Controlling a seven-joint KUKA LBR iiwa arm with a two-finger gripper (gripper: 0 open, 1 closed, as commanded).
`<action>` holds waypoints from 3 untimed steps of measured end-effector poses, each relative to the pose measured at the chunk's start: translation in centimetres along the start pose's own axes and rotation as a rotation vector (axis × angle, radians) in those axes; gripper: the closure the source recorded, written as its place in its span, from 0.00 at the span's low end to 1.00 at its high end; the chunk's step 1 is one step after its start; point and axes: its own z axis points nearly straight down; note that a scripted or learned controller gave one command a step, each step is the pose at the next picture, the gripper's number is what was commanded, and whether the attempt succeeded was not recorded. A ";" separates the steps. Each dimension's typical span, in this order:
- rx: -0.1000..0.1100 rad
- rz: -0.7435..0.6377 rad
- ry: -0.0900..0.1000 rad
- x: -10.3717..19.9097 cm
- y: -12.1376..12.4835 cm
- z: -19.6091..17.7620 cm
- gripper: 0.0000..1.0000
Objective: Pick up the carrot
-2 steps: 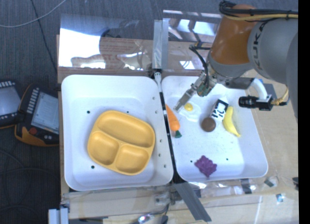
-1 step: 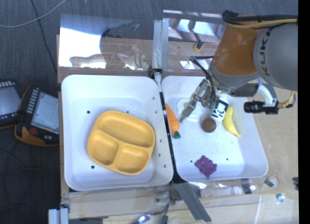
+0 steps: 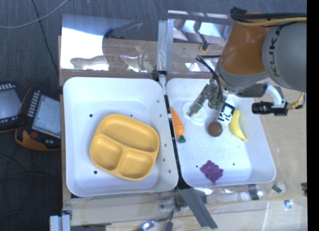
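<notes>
The carrot [image 3: 177,121], orange with a green stub at its near end, lies in the right bin [image 3: 259,170] against the wall shared with the left bin. My gripper [image 3: 205,105] hangs over the back of the right bin, to the right of the carrot and apart from it. It is open, and nothing sits between its fingers [image 3: 196,107].
A brown round item [image 3: 215,128], a yellow banana [image 3: 238,125] and a purple bunch of grapes [image 3: 212,170] share the right bin. A yellow divided plate [image 3: 124,146] lies in the left bin [image 3: 79,100]. The arm's bulk overhangs the right bin's back right corner.
</notes>
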 end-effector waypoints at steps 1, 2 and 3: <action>0.001 0.000 0.000 0.0 0.0 0.0 0.00; 0.005 -0.068 0.003 0.8 -4.9 7.7 0.00; -0.004 0.429 -0.008 -2.8 -3.8 10.2 0.00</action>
